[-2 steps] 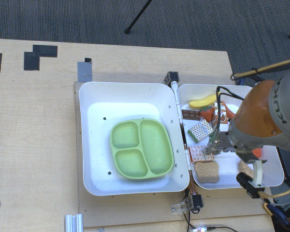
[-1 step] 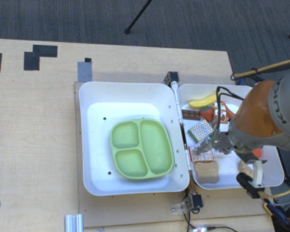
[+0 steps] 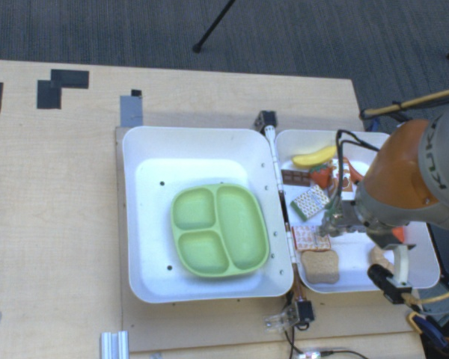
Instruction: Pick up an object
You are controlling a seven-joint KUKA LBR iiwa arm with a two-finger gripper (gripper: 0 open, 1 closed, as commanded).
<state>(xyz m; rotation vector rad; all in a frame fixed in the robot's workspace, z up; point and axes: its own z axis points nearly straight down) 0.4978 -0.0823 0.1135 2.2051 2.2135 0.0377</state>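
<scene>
I count two bins: one green plate (image 3: 220, 230) in the left bin (image 3: 146, 200), one banana (image 3: 315, 156) among the right bin's (image 3: 426, 268) clutter. Gripper (image 3: 331, 223) hangs there.

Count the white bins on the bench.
2. The left bin holds a green divided plate; the right bin beside it holds small items, partly covered by the arm.
</scene>
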